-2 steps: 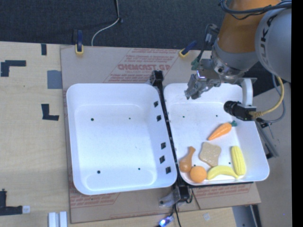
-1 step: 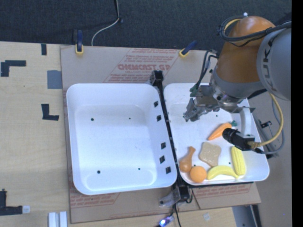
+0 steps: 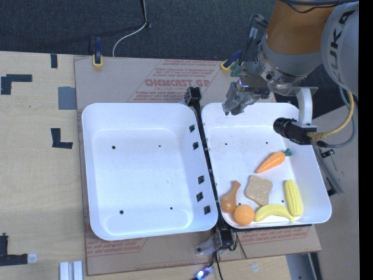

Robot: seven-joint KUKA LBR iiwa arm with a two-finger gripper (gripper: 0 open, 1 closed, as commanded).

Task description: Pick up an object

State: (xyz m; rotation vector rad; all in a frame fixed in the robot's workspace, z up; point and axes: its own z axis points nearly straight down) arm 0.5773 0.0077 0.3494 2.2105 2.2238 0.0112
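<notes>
The right bin [image 3: 245, 134] holds several toy foods along its near side: a carrot [image 3: 271, 161], a slice of bread [image 3: 258, 189], a corn cob [image 3: 293, 198], a banana [image 3: 273, 213], an orange [image 3: 243, 214] and an orange drumstick-shaped piece [image 3: 231, 196]. My gripper [image 3: 236, 105] hangs over the far left corner of that bin, well above and away from the foods. Nothing shows between its fingers.
The left bin [image 3: 140, 168] sits beside the right one, with a black clip rail [image 3: 199, 156] between them. A black camera unit [image 3: 291, 130] juts from the arm over the right bin's far right side. Both bins rest on a cardboard sheet [image 3: 163, 83].
</notes>
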